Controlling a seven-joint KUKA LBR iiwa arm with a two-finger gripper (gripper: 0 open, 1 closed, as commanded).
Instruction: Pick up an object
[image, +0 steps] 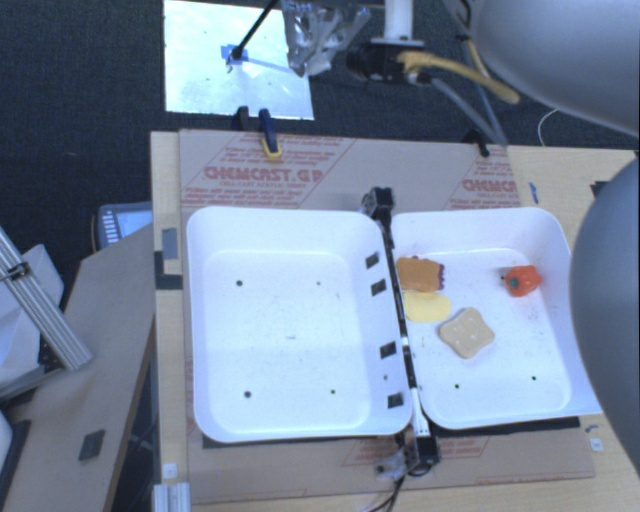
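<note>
High at the top edge of the camera view, the gripper (318, 45) hangs above a pale sheet (238, 60) lying on dark floor, beyond the far edge of the bench. Its metal fingers point downward with nothing between them; whether they are spread or closed cannot be told from this angle. Grey cables and a yellow hose (455, 72) trail to their right, toward the large blurred grey arm (560, 45) filling the upper right corner.

Well below the fingers, toward the viewer, a brown board (300, 170) carries two shallow white bins touching side by side, joined by black clips along their shared rim. The left bin (200, 300), directly below the fingers, offers a wide bare floor. The right bin (540, 225), below and to their right, holds four objects: an orange-brown piece (420, 273) near the shared rim, a flat yellow piece (428, 307) touching just beneath it, a tan toast-shaped piece (466, 333) beside that, and a small red-orange object (520, 280) apart near the right wall.
</note>
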